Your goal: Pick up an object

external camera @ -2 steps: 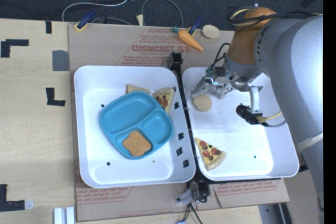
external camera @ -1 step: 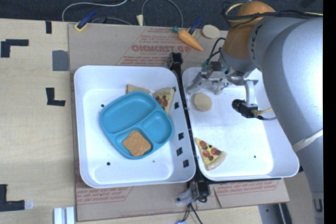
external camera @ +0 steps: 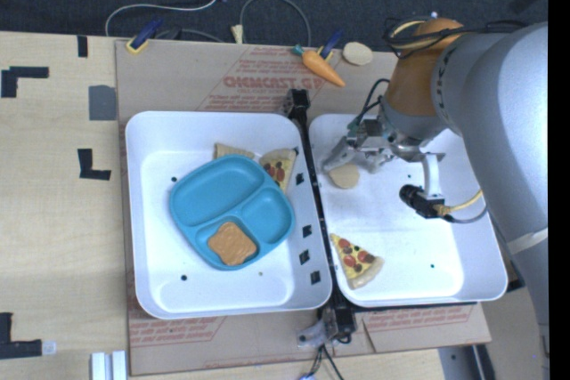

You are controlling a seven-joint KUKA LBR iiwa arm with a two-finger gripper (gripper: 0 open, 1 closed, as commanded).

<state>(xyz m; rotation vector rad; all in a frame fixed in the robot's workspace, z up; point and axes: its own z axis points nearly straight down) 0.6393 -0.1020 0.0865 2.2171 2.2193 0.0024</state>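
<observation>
We see the tool (external camera: pixel 349 157) low in the right bin (external camera: pixel 445 280), just over a beige lump (external camera: pixel 345 178); whether it's spread or pinching, we cannot tell. A pizza slice (external camera: pixel 356 258) lies nearer the front.

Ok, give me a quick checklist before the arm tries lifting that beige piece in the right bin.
1. Claw over the target: ok. It sits right above the beige piece near the right bin's upper left.
2. Piece between the claw's fingers: cannot tell; the view is too slanted.
3. Space around the target: ok. The pizza slice lies well apart, lower in the same bin.
4. Bin divider nearby: not ok, it runs close to the claw's left side.
5. Left bin items out of the way: ok. The blue tray stays in the left bin.
</observation>
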